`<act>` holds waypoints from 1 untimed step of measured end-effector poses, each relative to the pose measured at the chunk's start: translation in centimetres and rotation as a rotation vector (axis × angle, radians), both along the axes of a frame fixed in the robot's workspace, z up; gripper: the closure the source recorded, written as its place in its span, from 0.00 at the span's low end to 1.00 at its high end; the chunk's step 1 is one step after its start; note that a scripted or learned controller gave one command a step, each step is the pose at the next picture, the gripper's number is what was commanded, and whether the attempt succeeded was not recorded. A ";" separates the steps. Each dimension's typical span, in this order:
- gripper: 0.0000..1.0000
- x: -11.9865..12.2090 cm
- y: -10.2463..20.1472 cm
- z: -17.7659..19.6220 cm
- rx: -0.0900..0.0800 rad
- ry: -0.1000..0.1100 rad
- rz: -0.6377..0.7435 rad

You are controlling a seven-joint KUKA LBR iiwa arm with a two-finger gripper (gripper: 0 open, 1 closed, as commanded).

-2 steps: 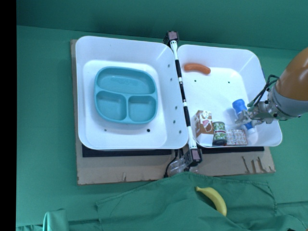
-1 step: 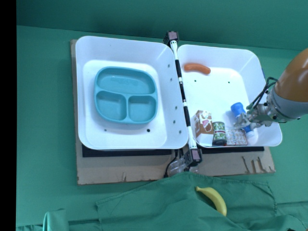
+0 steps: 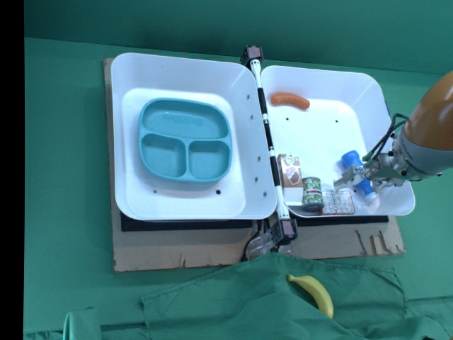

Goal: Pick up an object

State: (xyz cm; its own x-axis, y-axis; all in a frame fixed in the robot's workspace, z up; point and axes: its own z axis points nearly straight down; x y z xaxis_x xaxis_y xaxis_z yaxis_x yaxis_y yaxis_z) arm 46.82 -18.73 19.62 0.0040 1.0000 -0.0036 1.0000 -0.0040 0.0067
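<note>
Because the gripper crowds the blue bottle beside the bin wall, it may slip; jaws' state unclear.

You see the arm at the right: a rounded orange band above a grey, ribbed wrist; thin black cables loop along its left side; the gripper at its end is pale grey metal, blocky and angular, with small dark fittings where it joins the wrist.
</note>
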 end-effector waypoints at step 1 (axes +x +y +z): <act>0.00 0.1 0.0 10.3 -0.003 -0.008 0.002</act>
State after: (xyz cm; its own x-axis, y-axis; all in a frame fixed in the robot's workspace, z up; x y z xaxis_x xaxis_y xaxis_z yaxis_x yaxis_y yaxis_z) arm 46.87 -18.77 29.94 0.0021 1.0000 -0.0065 0.9999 -0.0020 0.0150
